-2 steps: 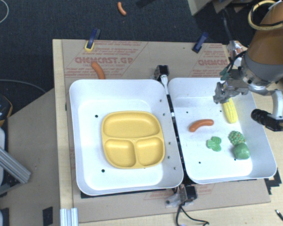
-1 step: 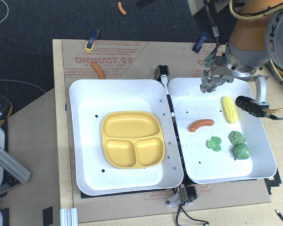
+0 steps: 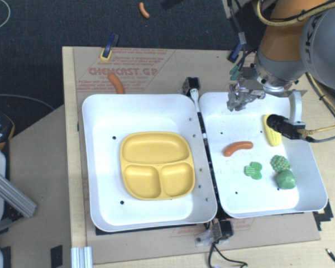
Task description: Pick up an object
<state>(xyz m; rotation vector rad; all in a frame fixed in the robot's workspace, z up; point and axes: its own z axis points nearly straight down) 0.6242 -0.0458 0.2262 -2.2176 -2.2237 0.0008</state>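
A: Hanging over the far edge of the right bin (image 3: 318, 197), the pincer (image 3: 238, 101) is seen; nothing is held in it. Whether it is spread or pressed together cannot be told.

B: Where are the things placed?

A: A sausage (image 3: 238, 148) is laid mid-bin. A yellow piece (image 3: 272, 134) is found toward the right edge, and three green pieces (image 3: 253, 170) (image 3: 279, 162) (image 3: 286, 179) are grouped toward the near right corner. A yellow tray (image 3: 156, 164) is set in the left bin (image 3: 97, 113).
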